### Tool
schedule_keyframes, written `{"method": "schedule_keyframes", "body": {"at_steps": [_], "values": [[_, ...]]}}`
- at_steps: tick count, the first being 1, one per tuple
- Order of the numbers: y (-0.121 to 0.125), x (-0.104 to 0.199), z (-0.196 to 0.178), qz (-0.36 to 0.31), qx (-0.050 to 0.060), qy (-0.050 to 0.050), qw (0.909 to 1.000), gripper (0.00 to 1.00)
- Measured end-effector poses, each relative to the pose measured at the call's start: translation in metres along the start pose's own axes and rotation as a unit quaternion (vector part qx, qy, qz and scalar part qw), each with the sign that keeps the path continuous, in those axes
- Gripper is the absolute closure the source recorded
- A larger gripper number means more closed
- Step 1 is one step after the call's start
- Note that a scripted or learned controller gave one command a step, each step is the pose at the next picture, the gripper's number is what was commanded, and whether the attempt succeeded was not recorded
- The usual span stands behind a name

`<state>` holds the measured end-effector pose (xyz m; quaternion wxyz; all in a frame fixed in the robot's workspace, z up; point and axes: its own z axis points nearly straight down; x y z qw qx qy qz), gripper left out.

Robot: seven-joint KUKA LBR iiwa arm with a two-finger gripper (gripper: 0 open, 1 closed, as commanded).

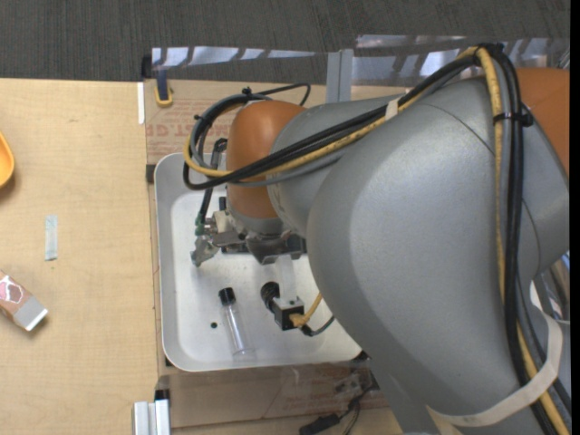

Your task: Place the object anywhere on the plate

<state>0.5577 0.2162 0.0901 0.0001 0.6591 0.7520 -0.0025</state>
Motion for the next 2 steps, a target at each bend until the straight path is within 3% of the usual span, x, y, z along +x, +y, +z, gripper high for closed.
{"method": "schedule_keyframes", "body": {"at_steps": [1,2], "values": [[0.081,-0.013,-0.078,0.094,-0.001,0.000,0.9956,0.00],[0.090,-0.001,-0.001,0.264,0.000,0.000,0.9645,0.00]]}}
